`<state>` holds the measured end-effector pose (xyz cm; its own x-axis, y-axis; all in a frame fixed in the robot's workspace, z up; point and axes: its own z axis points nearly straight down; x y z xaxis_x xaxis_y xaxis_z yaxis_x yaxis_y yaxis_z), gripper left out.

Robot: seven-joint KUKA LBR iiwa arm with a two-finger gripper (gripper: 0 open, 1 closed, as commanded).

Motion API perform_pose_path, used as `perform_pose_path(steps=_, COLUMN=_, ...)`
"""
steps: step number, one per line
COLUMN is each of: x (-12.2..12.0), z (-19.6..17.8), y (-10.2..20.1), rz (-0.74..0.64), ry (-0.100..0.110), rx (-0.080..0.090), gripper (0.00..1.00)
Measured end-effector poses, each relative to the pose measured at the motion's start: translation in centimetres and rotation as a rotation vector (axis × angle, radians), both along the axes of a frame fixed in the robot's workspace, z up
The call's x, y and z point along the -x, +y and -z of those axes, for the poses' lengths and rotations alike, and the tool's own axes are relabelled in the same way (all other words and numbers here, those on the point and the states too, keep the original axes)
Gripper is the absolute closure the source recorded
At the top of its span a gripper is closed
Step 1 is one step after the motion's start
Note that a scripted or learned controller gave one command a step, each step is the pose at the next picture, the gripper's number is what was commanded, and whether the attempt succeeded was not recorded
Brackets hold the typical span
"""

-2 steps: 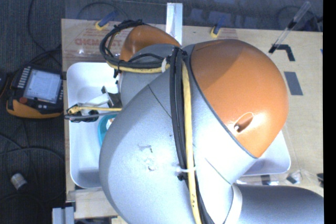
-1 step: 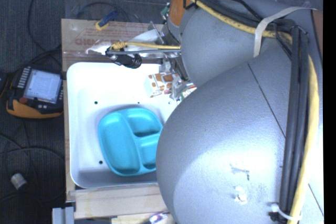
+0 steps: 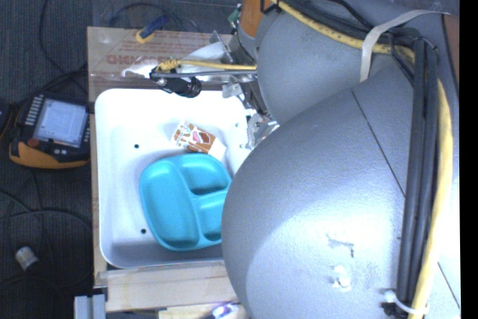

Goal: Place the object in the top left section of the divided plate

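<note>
A light blue plastic divided plate [image 3: 187, 198] with rounded corners lies flat on the floor of a shallow white bin, toward the bin's lower half. Raised ridges split it into sections; its right side is hidden behind the grey arm. Just above the plate's upper edge lies a small packet [image 3: 196, 137], white with brown and reddish print, tilted at a slant. It rests on the bin floor, outside the plate, near its top rim.

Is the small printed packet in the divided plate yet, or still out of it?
Out. The packet lies on the white bin's floor just beyond the blue divided plate's rim.
</note>
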<state>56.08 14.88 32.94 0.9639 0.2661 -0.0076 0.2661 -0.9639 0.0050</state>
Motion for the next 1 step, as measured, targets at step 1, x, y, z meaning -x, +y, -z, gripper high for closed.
perform_pose_path(steps=1, x=-0.05, z=-0.43, y=0.05, rz=-0.006, ry=0.008, rx=0.006, gripper=1.00)
